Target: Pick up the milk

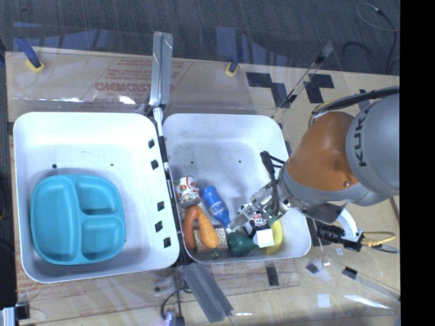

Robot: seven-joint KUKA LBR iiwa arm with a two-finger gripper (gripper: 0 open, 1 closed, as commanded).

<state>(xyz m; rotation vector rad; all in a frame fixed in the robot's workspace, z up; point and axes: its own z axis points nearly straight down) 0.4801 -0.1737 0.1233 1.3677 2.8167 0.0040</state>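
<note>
The milk (264,238), a small white carton, lies at the front right of the right bin (224,134), against a yellow banana (276,235). My gripper (253,214) hangs low in that bin, just above and slightly left of the carton. The grey arm with its orange band (319,158) reaches in from the right and hides the bin's right wall. I cannot tell whether the gripper touches the carton.
The right bin's front also holds a red and white can (187,190), a blue bottle (215,205), an orange carrot-like piece (191,224) and a dark green item (239,244). A teal divided tray (78,217) lies in the left bin (81,131).
</note>
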